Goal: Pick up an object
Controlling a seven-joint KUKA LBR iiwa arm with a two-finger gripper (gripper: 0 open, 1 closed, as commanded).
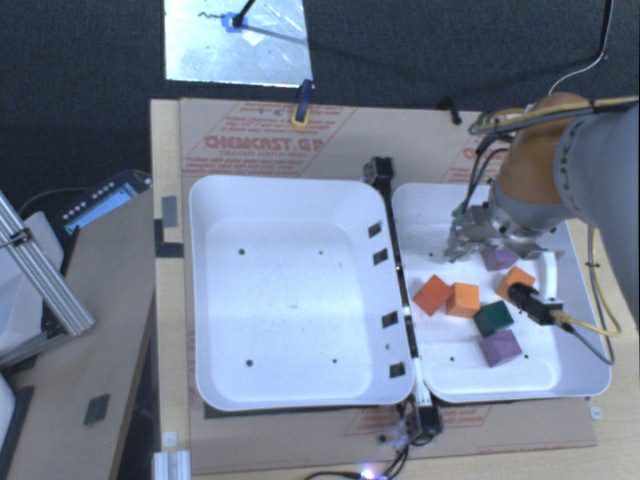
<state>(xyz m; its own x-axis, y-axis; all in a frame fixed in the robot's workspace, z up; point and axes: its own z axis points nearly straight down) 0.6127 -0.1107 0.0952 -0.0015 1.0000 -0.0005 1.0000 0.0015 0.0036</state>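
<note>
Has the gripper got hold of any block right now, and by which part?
Cannot be told. The gripper is low in the right bin beside a purple block, but no block shows between its fingers.

A silver sheet lies beyond the bench, a yellow clamp nearer.

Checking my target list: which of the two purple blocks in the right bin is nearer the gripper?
The upper purple block, just beside the gripper. The other purple block lies at the cluster's near end, below the green block.
</note>
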